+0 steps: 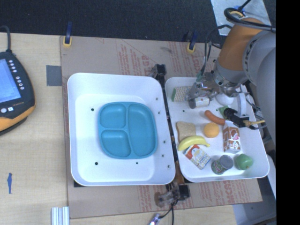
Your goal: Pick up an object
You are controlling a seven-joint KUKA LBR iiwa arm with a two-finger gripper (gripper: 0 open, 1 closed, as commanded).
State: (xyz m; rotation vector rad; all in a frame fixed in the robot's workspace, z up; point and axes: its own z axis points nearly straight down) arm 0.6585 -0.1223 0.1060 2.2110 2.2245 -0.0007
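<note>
several small things crowd the right bin, and that crowding looks like the main risk for a clean pick. the gripper hangs low over the bin's far left corner, near a green-and-white packet, and whether its jaws are apart or together i cannot tell from this slant. no object shows between them, so the pick is not yet made. candidates lie nearer the middle: a sausage, an orange, a slice of bread touching a banana. round items may roll off the pads, and a descent beside the bin wall could clip the rim. the blue tray in the left bin sits well apart.
</note>
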